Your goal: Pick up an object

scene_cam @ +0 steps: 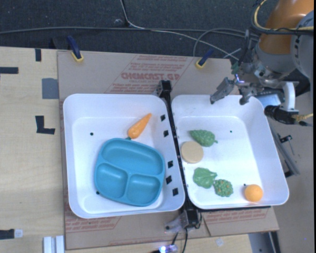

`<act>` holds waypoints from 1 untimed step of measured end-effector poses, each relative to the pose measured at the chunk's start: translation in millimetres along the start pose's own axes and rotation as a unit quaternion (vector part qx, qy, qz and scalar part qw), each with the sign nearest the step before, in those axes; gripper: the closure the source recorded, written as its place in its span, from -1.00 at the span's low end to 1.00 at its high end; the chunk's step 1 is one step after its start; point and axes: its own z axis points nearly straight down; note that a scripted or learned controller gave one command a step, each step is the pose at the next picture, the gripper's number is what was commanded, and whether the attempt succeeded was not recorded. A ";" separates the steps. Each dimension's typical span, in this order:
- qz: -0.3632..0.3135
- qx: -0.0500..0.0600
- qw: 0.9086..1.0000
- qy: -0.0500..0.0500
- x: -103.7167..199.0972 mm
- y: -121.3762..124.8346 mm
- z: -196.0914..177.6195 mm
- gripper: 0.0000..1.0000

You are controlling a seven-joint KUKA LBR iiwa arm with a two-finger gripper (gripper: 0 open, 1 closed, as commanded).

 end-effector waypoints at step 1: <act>-0.002 -0.007 1.000 -0.001 0.4 2.4 -8.2 -1.00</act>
